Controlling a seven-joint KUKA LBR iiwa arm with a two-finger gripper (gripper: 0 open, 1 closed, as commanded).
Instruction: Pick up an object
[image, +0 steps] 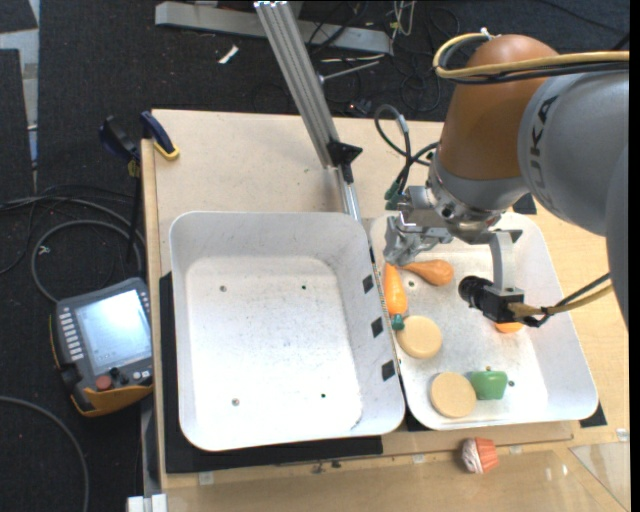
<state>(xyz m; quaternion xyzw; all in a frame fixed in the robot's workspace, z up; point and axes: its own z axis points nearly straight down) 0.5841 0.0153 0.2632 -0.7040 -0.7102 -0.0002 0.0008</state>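
Observation:
My gripper (404, 243) hangs over the far left corner of the right bin (560, 340), just above the top end of an orange carrot (396, 290) that lies along the bin's left wall. An orange-tan drumstick-shaped piece (431, 270) lies just right of the gripper. Nearer the front are a cream round disc (420, 337), a second tan disc (453, 394) and a green pepper (490, 383) touching it. A small orange piece (509, 325) is partly hidden under a black fitting on the arm.
The left bin (200, 240) sits beside the right one, their walls meeting in the middle. A pinkish object (478, 456) lies on the bench in front of the right bin. A metal pole (305, 90) slants up behind the bins. A teach pendant (105, 340) sits off the bench's left.

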